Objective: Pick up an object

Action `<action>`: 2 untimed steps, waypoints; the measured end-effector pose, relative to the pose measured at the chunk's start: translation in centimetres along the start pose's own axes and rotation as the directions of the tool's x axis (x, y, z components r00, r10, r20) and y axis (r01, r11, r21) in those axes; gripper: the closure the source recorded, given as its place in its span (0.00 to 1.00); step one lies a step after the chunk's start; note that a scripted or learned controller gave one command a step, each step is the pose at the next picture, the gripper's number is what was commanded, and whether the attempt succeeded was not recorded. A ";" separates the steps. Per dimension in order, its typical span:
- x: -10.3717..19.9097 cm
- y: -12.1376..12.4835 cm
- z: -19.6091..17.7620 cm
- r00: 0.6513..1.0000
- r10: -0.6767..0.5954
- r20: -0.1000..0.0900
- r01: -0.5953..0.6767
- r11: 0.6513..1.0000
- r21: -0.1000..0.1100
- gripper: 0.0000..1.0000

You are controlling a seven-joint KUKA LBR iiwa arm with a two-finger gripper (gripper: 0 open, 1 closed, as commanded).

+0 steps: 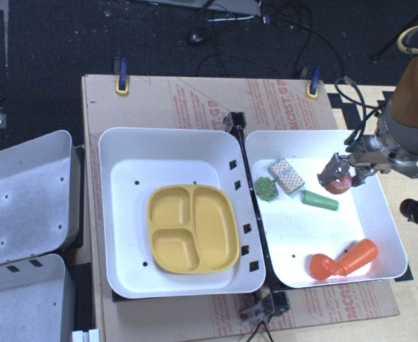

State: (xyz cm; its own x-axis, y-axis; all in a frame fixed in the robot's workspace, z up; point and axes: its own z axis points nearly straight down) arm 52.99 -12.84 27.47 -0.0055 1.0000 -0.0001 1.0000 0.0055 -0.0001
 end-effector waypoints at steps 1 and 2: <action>4.9 1.2 1.8 1.000 -0.001 -0.001 0.001 1.000 0.002 1.00; 10.4 2.2 3.3 1.000 -0.001 -0.001 0.001 1.000 0.002 1.00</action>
State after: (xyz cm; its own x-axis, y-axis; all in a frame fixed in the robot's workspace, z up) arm 55.16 -2.44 24.15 -0.0067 1.0000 0.0005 1.0000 0.0067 -0.0021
